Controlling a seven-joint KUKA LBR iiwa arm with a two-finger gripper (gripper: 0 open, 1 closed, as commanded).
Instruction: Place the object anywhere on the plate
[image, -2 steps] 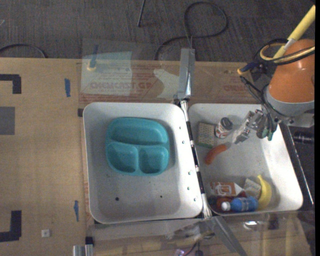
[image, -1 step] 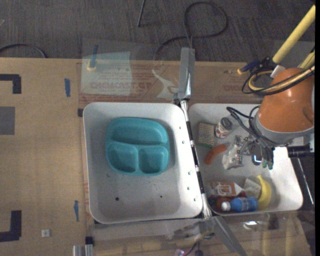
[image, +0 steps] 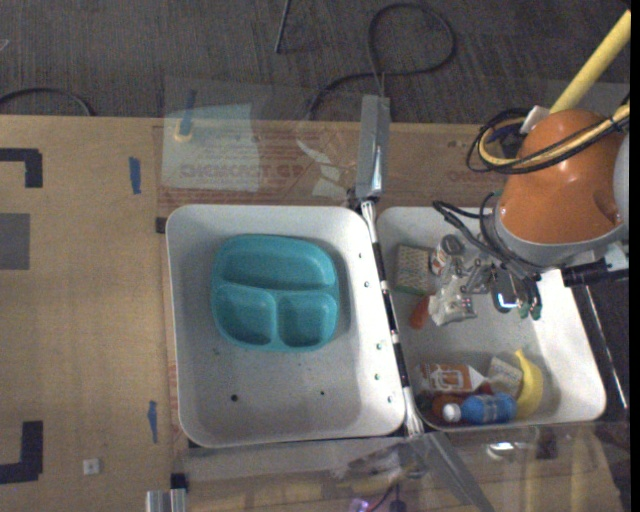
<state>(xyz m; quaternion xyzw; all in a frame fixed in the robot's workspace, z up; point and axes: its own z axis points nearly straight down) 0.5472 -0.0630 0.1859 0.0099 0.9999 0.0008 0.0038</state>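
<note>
The teal plate (image: 272, 291) is lying in the left bin (image: 190, 400), its three compartments facing up and bare, ready to receive something. The objects are lying in the right bin (image: 585, 385), beside the plate's bin: a banana (image: 531, 380), a blue bottle (image: 486, 408) and an orange carton (image: 452, 377) are crowding the corner nearest the camera, while a small red piece (image: 419, 317) is resting close to the dividing wall. The gripper (image: 478, 290) is hanging low over the far part of the right bin, seemingly to pick from there. A pale crumpled thing (image: 447, 306) is sitting right at its tip, but whether the claw is parted or closed on it cannot be told, since metal and object are blurring together.
</note>
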